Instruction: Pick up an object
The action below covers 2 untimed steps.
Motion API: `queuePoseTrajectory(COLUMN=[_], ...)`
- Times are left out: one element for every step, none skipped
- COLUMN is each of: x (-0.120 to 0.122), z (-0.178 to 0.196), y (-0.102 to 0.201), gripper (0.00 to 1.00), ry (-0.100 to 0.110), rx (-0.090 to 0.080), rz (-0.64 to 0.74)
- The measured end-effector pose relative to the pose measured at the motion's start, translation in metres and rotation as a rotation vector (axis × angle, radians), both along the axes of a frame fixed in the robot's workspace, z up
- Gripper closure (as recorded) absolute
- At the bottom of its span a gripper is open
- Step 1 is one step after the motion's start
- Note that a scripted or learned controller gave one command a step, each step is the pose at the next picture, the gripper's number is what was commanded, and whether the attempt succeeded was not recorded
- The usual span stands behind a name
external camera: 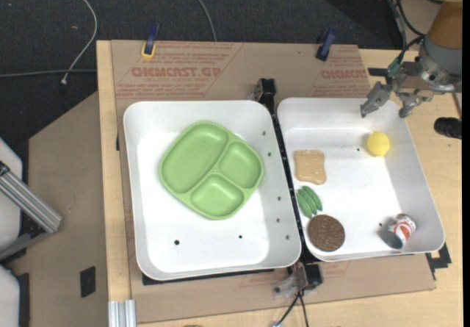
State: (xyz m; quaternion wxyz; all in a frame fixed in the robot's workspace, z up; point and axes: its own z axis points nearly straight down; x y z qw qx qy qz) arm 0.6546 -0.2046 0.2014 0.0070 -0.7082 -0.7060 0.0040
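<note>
A grey arm with an orange band reaches in from the right, its gripper poised above the far rim of the right bin, fingers spread apart with nothing between them. Just below and toward the camera from the fingertips, a yellow ball sits on the bin floor, apart from the gripper. Left of the ball lies a tan slice that looks like bread, and beneath it a green leafy piece rests close to the bin's left wall. A brown disc lies at the near edge, just below the green piece. In the near right corner sits a small red, white and grey object, too blurred to identify with confidence. The left bin holds a green plate with three compartments, set at an angle near the middle of the bin. Both bins rest side by side on a cardboard sheet printed with red lettering, fixed at its far edge by two blue clamps. Cables trail across the dark floor beyond.
</note>
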Motion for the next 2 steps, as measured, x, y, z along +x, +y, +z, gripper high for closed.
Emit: queuePoseTrajectory(x=[0.003,0.008], z=[0.010,-0.050], y=[0.001,0.007], gripper=[0.00,0.00], ry=[-0.015,-0.010], rx=[-0.004,-0.002], rz=[0.003,0.005])
